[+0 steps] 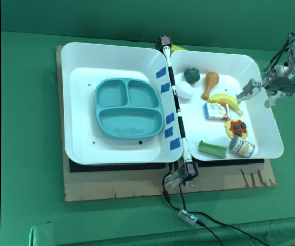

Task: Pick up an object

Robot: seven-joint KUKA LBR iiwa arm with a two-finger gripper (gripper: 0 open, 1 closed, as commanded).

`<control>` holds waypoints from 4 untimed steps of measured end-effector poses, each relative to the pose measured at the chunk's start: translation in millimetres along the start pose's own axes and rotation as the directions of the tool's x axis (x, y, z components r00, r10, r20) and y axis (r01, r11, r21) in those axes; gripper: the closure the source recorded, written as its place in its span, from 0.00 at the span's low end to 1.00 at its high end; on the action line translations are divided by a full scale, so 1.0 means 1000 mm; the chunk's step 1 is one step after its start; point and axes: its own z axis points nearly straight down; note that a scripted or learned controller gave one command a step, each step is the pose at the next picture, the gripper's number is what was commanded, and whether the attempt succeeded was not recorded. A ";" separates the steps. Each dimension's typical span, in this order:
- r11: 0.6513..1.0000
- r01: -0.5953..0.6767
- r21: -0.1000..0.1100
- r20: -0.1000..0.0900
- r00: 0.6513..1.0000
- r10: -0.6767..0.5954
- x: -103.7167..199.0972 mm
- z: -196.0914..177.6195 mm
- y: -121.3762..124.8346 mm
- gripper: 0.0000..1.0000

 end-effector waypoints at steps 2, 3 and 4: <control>1.000 0.001 -0.025 0.006 1.000 -0.001 -0.006 0.163 0.104 0.00; 0.999 -0.008 -0.045 0.011 1.000 0.008 -0.009 0.146 0.108 1.00; 0.999 -0.008 -0.045 0.011 1.000 0.008 -0.009 0.146 0.108 0.00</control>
